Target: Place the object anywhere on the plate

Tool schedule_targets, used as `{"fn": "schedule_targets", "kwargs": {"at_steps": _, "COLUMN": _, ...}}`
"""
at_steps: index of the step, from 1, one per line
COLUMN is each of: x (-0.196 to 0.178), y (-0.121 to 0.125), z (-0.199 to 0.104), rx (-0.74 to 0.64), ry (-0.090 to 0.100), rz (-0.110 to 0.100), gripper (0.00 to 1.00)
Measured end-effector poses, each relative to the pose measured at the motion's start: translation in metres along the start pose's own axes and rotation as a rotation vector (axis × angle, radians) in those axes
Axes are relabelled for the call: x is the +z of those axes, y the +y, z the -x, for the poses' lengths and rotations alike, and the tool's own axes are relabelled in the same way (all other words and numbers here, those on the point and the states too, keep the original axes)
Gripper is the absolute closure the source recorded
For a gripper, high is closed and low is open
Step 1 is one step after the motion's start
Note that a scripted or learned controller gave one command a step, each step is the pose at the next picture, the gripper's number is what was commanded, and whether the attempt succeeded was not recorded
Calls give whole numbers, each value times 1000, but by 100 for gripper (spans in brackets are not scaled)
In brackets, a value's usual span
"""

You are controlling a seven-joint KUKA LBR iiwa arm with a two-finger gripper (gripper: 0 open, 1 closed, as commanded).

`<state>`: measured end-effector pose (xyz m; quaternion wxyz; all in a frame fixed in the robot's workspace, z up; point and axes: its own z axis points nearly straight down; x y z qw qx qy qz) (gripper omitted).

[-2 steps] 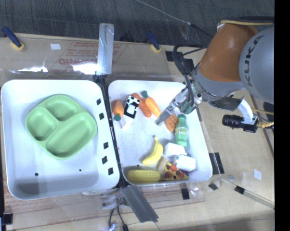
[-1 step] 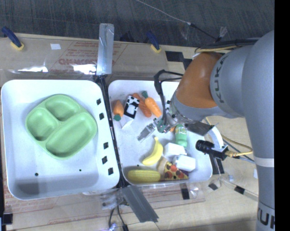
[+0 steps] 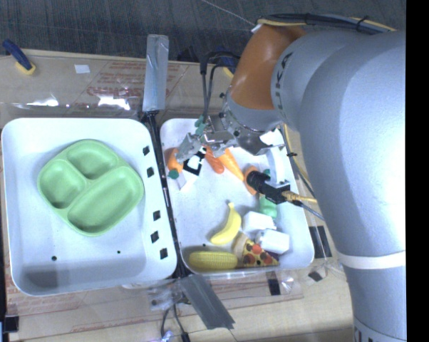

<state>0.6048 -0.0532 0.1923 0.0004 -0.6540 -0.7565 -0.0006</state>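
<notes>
The object of the task could not be singled out among the toy foods in the right bin (image 3: 300,251): a carrot (image 3: 231,162) lay near the far end, a banana (image 3: 229,228) toward the middle, a corn cob (image 3: 212,261) along the near wall with a pizza slice (image 3: 254,251) beside it, and white blocks (image 3: 268,232) just right of the banana. The green plate (image 3: 91,185), divided into three compartments, sat in the left bin (image 3: 29,262), well apart from all of them and bare. The arm (image 3: 343,141) reached in from the right, its orange band (image 3: 261,66) above the wrist, angled down over the far part of the right bin. The gripper (image 3: 200,142) hung low just beside the carrot, over a small orange piece (image 3: 173,159) near the bin's left wall. Whether it was open or closed, I cannot tell. Both bins rested on the worktop (image 3: 93,84).
</notes>
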Motion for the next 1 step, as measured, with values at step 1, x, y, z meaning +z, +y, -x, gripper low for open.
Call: {"fn": "schedule_targets", "kwargs": {"at_steps": 1, "x": 2, "y": -29, "z": -70, "rx": 377, "ry": 0, "rz": -7, "gripper": 0}}
